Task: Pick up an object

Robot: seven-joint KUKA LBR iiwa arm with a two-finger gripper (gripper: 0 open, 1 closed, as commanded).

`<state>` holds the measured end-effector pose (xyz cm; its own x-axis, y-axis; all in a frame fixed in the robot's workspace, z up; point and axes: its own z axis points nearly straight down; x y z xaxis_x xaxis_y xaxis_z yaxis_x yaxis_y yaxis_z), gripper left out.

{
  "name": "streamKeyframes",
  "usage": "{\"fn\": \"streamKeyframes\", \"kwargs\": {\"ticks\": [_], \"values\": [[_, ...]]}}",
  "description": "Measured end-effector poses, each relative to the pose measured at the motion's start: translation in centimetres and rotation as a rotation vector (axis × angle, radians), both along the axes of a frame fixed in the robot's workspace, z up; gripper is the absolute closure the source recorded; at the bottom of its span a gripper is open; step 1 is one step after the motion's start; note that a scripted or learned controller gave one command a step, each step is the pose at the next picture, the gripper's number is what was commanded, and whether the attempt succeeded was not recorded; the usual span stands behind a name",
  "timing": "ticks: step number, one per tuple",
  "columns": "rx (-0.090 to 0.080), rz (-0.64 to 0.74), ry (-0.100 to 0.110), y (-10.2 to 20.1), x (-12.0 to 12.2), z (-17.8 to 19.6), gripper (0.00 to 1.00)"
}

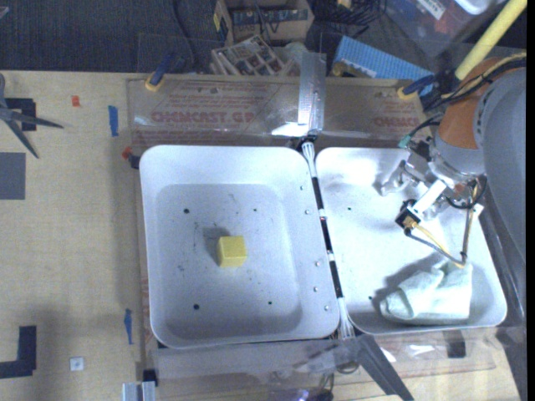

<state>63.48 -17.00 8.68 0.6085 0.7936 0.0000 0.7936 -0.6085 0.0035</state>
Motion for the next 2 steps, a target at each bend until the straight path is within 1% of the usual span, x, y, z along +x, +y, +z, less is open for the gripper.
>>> {"fn": "streamKeyframes", "kwargs": {"ticks": [1,2], "values": [[0.001,0.164,0.001,-0.1,0.0,0.0,0.00],[0.000,0.167,-0.003,0.0,0.1,1.3,1.00]]}}
